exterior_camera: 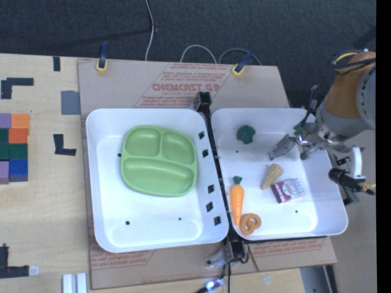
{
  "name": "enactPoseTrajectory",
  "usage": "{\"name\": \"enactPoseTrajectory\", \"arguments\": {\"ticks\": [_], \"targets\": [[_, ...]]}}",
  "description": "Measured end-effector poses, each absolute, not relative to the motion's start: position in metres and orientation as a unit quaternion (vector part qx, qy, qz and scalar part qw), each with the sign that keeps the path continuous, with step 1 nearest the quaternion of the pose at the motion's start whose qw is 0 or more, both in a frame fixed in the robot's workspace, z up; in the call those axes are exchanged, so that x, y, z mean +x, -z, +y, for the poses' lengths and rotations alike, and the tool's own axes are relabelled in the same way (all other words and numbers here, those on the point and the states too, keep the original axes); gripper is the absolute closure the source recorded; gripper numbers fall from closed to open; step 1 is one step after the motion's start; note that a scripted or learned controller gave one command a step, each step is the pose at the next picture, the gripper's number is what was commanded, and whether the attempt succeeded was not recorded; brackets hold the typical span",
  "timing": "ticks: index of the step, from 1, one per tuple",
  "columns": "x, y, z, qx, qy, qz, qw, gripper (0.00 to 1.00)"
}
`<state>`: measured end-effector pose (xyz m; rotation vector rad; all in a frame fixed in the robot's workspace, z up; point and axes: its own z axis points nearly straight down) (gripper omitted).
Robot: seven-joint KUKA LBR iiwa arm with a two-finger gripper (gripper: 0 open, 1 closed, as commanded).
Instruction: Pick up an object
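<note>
Two white bins (98, 182) on tan cardboard (177, 84) printed with red lettering. In the left bin, a pale green divided plate (160, 161), our landmark. Right of the plate: a dark green broccoli piece (245, 133), an orange carrot (236, 198) with a green top, a golden-brown pretzel (249, 223), a tan cone (272, 176), and a maroon-and-white packet (288, 190). Far left of the plate, blocks (14, 148) stacked in purple, orange, green, red, blue. Above it, yellow-and-blue clamps (101, 60). Far right, the arm's orange band (345, 93) over grey.
</note>
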<state>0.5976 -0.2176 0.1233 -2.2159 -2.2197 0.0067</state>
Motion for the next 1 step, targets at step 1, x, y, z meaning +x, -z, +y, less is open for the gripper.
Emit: {"name": "enactPoseTrajectory", "arguments": {"ticks": [1], "targets": [[0.5979,-0.0834,-0.2169,-0.706,-0.001,-0.708,-0.001,0.0]]}}
